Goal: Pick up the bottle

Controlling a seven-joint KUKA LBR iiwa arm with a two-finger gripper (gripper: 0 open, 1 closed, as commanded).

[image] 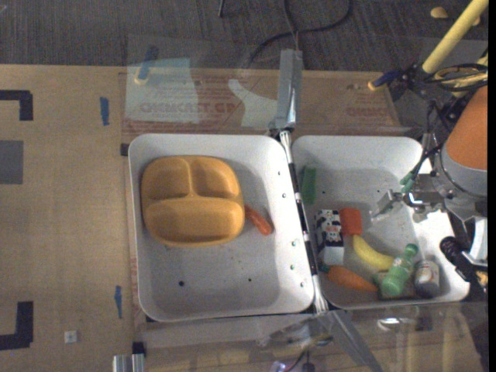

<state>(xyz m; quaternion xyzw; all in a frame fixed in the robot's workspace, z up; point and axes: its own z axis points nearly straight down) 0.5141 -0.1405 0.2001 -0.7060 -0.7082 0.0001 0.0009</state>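
Item: small green plastic bottle with a green cap (397,273), lying tilted in the near right corner of the right-hand shallow white bin (349,155). It is just beside a small grey and brown can-like object (425,278) on its right and touches or nearly touches a yellow toy banana (370,253) on its left.

Neighbouring contents: an orange toy carrot (348,279) near the front wall; a black-and-white cow-patterned carton (330,227); an orange block (351,221); a green block (309,184) by the left wall.

Left-hand white bin (232,293): a yellow-orange divided plastic tray (191,198) and a small orange carrot-shaped piece (259,220) beside it.

Hand (397,200): positioned over the right bin's middle right, farther back than the bottle and well apart from it. Nothing is seen held; how far it is open cannot be told.

Step judged in hand: approach, grasp not yet made. The next move is judged to call for travel toward the near corner, alignment across the bottle's body, and a descent kept clear of banana and can.
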